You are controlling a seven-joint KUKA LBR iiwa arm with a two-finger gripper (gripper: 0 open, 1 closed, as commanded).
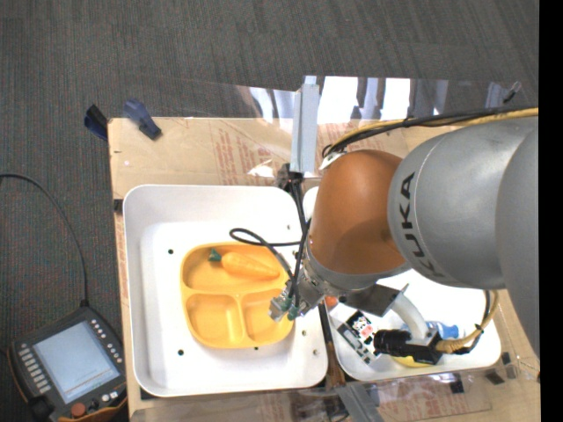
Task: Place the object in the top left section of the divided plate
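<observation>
Orange toy carrot, smooth and tapered, with a small green tip at its left end. Lies lengthwise in the upper compartment of the yellow divided plate, up and to the left of the gripper, near it but apart from it. Sits towards the right half of that compartment.

Counted: one carrot; one plate, split into three compartments, a long one farther up than the gripper and two smaller ones level with it and to its left. Two white bins: the left bin under the plate, and the right bin to the right of the gripper, largely covered by the arm. In the right bin, just right of and below the gripper, three small items: a black-and-white patterned piece, a black and yellow piece, a blue piece.

Gripper seen over the right edge of the plate's lower right compartment, under the orange band. Open or closed: cannot tell, too small and blurred. Nothing seen held; contact with the plate cannot be told.
</observation>
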